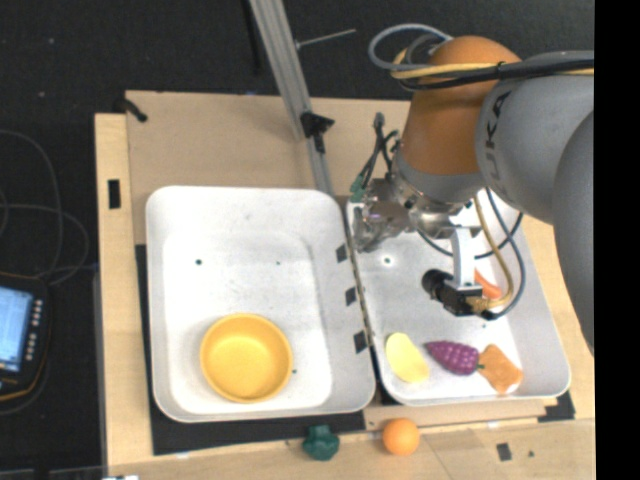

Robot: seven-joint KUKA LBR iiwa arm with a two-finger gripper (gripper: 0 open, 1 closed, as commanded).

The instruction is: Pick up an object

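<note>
Open floor beside yellow bowl (246, 356) (left bin (200, 228))

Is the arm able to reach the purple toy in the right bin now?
Probably yes. The purple toy lies uncovered near the right bin's front edge, between a yellow piece and an orange piece, with the gripper above the same bin.

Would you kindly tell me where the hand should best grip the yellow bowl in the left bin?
Probably the yellow bowl by its rim, from straight above: it sits upright and open. Its far edge, toward the bin's middle, looks best, since the near edge sits close to the bin wall.
</note>
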